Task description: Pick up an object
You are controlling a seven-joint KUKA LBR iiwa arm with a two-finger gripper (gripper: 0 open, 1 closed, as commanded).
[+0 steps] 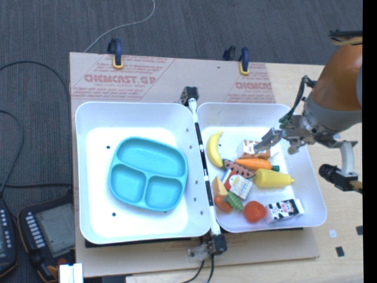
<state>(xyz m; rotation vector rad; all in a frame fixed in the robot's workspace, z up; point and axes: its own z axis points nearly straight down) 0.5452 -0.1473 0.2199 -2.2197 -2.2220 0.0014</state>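
Observation:
The right bin (306,158) holds a heap of toy food: a banana (214,149), a carrot (253,164), a yellow pepper (273,179), a red tomato (254,211), a milk carton (284,210), a watermelon slice (235,168) and a small white packet (250,147). My gripper (281,142) hangs over the bin's upper right part, just right of the white packet and above the carrot. Its two fingers stand apart, open, with nothing between them.
The left bin (94,122) holds a blue three-compartment plate (147,174). A small printed box (240,186), a cheese wedge (219,186) and a green piece (235,201) lie near the divider between the bins. Blue clamps (116,50) pin the board at the back.

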